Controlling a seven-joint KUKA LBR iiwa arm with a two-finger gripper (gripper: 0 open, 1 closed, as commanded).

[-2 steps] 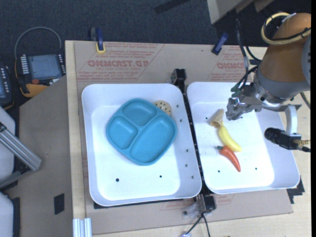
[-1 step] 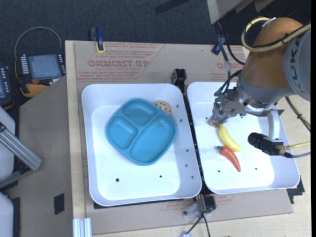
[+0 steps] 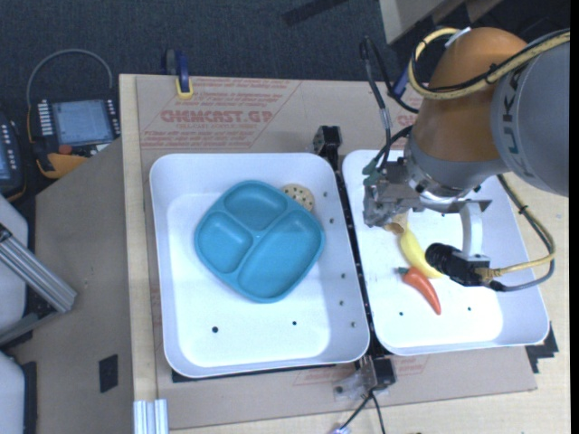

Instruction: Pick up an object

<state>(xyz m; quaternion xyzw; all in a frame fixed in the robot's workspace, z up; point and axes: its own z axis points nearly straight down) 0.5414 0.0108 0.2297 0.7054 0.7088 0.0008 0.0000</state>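
Far left of the gripper, off the bench, you have a small screen unit (image 3: pixel 77 120) with a looped cable. Closer in but well left of the gripper, a blue and yellow clamp (image 3: pixel 182 72) sits on the back edge of the brown board (image 3: pixel 226 111).

Next comes the left bin (image 3: pixel 165 269), 1 of 2 white bins side by side. The blue divided plate (image 3: pixel 261 240) lies flat in it, 3 compartments up, left of the gripper with the bin walls between. A tan speckled cookie (image 3: pixel 297 194) pokes out from behind the plate's back right corner, partly hidden, the nearest left-bin item to the gripper.

The gripper (image 3: pixel 384 208) is down inside the right bin (image 3: pixel 507 333), at that bin's back left area close to the wall shared with the left bin. You cannot tell whether it is open or closed, the view from above hides that, and nothing visible is gripped.

Just in front of the gripper and slightly right lies a yellow banana-shaped piece (image 3: pixel 412 248), its back end right at the gripper; contact is not clear. Just past its front end, further front and right of the gripper, lies an orange-red pepper (image 3: pixel 423 290), flat on the bin floor, angled the same way.

Right of and above the gripper you see the arm's orange band (image 3: pixel 470 80) and the grey link (image 3: pixel 543 116) reaching in from the right.
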